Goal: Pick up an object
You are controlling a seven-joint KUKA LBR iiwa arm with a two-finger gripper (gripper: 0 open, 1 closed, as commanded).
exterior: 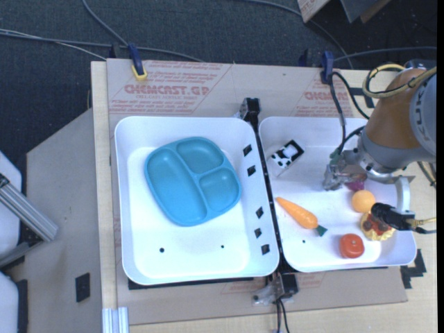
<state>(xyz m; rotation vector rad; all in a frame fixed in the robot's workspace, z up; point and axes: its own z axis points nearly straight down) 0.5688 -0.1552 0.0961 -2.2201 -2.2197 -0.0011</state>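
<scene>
The right bin holds a toy carrot, a black-and-white cow-patterned piece, an orange ball, a red tomato-like toy and a yellow-and-red toy. My gripper reaches down into the right bin from the right, just left of the orange ball. A small magenta object lies partly hidden under the gripper. The carrot lies apart from it, below and to the left.
The left bin carries a blue three-compartment plate. A black divider with clips runs between the bins. Cables hang by the arm at the right bin's far side.
</scene>
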